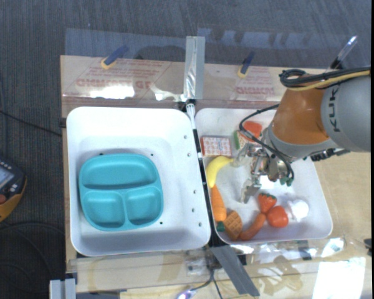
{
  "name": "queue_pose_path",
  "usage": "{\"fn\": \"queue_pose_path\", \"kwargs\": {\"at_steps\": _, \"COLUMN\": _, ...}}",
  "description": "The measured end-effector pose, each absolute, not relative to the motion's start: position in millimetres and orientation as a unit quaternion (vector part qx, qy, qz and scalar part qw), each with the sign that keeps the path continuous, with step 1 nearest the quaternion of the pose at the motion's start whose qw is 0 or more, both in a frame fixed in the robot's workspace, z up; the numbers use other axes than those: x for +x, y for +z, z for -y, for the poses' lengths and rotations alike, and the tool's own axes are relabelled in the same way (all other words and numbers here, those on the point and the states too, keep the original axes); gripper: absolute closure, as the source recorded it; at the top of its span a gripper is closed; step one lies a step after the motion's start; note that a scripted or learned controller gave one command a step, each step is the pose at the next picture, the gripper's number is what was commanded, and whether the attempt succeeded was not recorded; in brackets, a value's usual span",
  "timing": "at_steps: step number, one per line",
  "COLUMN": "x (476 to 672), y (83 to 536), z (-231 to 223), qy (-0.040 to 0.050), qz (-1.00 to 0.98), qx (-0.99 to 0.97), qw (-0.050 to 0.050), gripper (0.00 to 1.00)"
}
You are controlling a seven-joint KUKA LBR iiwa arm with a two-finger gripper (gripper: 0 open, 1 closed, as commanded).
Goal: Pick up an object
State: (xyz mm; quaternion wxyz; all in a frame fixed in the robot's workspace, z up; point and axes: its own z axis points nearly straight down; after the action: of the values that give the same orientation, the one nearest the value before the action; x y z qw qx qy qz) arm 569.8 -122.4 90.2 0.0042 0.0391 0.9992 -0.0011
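Since no single object is named, we treat the toy food in the right bin [321,220] as the candidates: a banana [215,169] and carrot [218,204] along the left wall, a waffle-like brown piece [232,223] and a red-orange sausage shape [254,226] at the near edge, two red tomato-like pieces [271,209] beside a white ball [298,209], and a small printed card [215,146] toward the far left. The gripper [252,190] hangs low over the bin's middle, fingers apart with nothing between them, tips just above the red pieces. An orange-red item [254,129] sits partly hidden behind the wrist. We see the left bin [100,120] holding a teal divided tray [120,189]. A handheld pendant [3,189] lies at the frame's left edge.
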Motion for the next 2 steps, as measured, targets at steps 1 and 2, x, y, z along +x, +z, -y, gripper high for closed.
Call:
{"fn": "queue_pose_path", "kwargs": {"at_steps": 1, "x": 662.0, "y": 91, "z": 117, "qy": -0.0022, "qz": -1.000, "qx": 0.022, "qw": 0.006, "gripper": 0.00}}
{"fn": "queue_pose_path", "kwargs": {"at_steps": 2, "x": 581.8, "y": 101, "z": 127, "qy": -0.0011, "qz": -1.000, "qx": -0.003, "qw": 0.001, "gripper": 0.00}}
